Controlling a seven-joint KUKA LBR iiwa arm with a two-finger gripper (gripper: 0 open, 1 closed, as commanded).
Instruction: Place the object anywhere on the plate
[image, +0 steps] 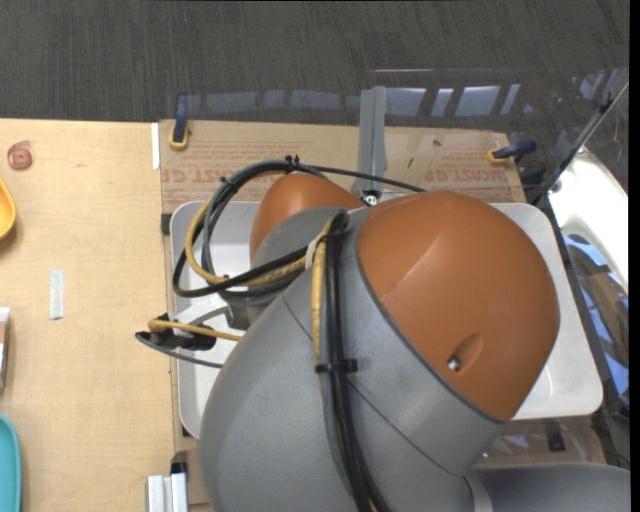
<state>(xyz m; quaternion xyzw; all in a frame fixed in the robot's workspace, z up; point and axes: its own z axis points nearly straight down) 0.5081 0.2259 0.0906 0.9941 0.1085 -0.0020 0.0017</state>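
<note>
My grey arm (330, 400) with its orange joint caps (455, 300) fills the middle of the camera view and covers most of both white bins (190, 240). The arm reaches leftward over the left bin, with black and yellow cables (205, 250) looping off it. The gripper, the plate and the object are hidden beneath the arm's body.
A wooden table top (80, 300) lies left of the bins, with a teal item (8, 470) at its lower left edge and an orange item (5, 210) at the left edge. Brown cardboard (300, 160) backs the bins, held by yellow clamps (180, 135).
</note>
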